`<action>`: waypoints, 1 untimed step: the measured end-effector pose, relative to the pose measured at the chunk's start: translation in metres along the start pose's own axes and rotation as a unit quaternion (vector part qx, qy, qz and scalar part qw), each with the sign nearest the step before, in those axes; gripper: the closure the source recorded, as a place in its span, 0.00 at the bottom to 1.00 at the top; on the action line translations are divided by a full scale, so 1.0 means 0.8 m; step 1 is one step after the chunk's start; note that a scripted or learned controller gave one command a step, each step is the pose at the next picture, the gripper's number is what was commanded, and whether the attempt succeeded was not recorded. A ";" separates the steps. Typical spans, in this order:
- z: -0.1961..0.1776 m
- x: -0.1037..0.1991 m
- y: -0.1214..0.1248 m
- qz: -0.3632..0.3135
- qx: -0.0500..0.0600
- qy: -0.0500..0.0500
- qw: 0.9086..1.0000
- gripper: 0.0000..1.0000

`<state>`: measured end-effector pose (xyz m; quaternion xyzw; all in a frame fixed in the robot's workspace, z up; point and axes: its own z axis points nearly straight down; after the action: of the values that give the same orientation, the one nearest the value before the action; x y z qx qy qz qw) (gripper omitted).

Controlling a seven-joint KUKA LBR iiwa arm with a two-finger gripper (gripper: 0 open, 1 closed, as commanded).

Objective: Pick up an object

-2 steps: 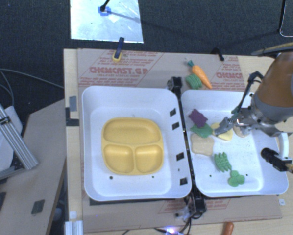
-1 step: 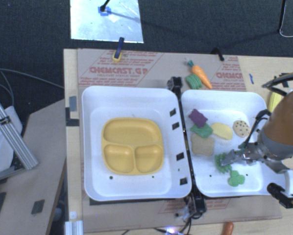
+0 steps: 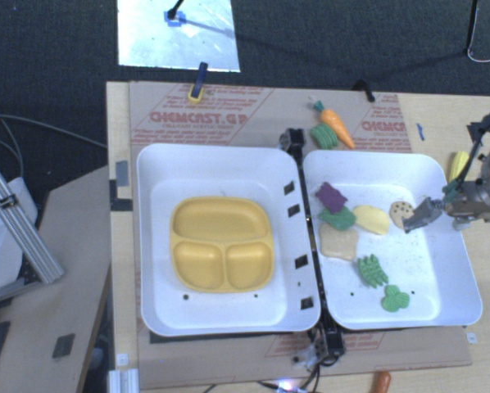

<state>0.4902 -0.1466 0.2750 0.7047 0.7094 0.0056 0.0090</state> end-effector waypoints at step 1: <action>0.214 0.081 -0.011 -0.001 0.016 0.005 1.000 0.00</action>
<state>0.4841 -0.0823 0.1034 0.7041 0.7100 -0.0021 -0.0060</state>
